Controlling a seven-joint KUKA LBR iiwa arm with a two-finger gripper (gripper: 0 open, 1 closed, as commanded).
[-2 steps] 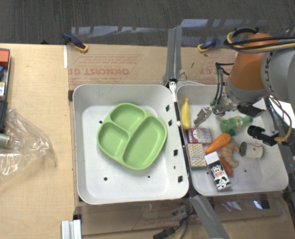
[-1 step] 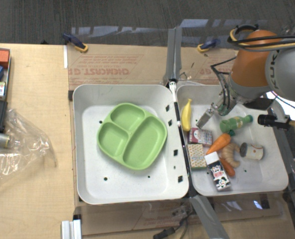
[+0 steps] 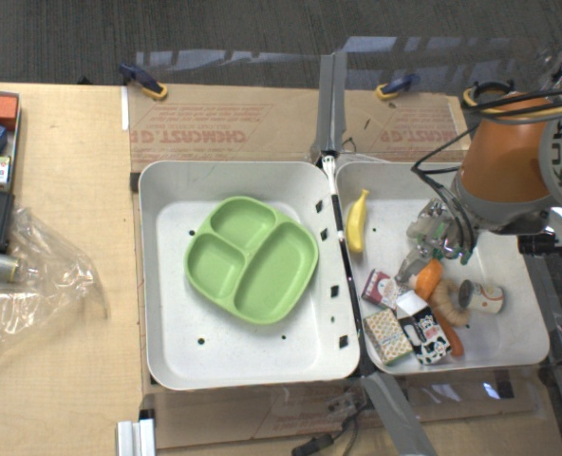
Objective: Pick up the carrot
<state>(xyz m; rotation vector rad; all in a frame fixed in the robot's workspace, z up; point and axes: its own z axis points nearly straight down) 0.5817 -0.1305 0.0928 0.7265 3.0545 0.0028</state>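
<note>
Reaching in from the right side of the camera view, the hand (image 3: pixel 431 247) is positioned low over the right bin (image 3: pixel 509 354), directly above the cluster of items there. Whether the hand is released or clenched cannot be told, since its tip is lost against the clutter beneath it. The orange band (image 3: pixel 504 155) of the arm is seen above and to the right of the hand.

The carrot (image 3: pixel 428 278) is located just below the hand, in the middle of the right bin. It is seen as a short, bright orange piece lying at a slant, with no stem or greens that can be made out. Contact between the hand and the carrot cannot be confirmed.

The carrot is closely surrounded. A small red-and-white packet (image 3: pixel 381 288) lies to its left, a black-and-white box (image 3: pixel 423 331) and a patterned box (image 3: pixel 385 335) lie below it, and a small pale cylindrical item (image 3: pixel 480 297) lies to its right. A banana (image 3: pixel 357 221) is placed further left, close to the wall shared with the left bin (image 3: pixel 158 283).

Open floor remains in the upper left part of the right bin. In the left bin, a green divided plate (image 3: pixel 252 259) is set near the centre, with bare floor on all sides. A crumpled clear plastic bag (image 3: pixel 34 274) lies on the desk (image 3: pixel 63 388) at far left.
</note>
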